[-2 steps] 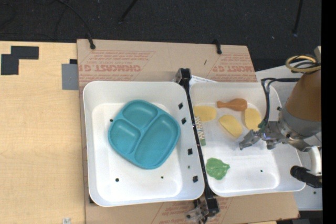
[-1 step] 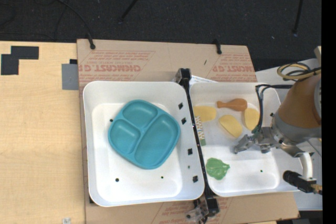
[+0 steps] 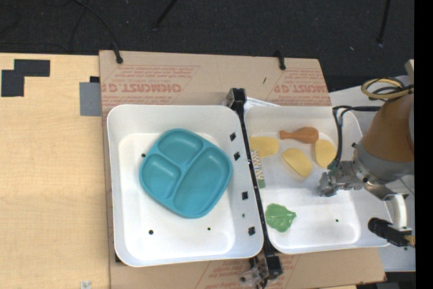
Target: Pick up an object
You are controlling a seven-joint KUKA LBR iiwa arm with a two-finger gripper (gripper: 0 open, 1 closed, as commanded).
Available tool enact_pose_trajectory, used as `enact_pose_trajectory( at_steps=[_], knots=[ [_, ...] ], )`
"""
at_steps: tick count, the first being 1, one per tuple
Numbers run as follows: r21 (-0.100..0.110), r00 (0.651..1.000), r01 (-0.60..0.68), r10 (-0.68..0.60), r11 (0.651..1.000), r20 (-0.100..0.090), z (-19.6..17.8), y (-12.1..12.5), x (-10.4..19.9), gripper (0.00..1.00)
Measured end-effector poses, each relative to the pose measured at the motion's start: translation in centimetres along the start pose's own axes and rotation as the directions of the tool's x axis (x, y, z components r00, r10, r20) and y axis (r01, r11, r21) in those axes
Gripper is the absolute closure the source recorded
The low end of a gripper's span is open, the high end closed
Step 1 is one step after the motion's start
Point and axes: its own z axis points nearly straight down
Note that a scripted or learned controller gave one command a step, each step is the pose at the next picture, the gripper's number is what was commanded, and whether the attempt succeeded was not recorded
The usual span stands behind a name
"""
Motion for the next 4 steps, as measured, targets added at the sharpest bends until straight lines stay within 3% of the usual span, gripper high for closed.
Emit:
enact_pose_trajectory(
  at_steps=[1, 3, 4],
  knots=[
    [-0.004, 1.000, 0.005, -0.005, 1.000, 0.002, -6.3, 0.0, -0.2, 1.00],
    [-0.004, 1.000, 0.006, -0.006, 1.000, 0.002, -14.0, 0.2, 0.3, 1.00],
    [-0.001, 1.000, 0.008, -0.008, 1.000, 0.000, -13.2, 2.1, 4.4, 1.00]
  ],
)
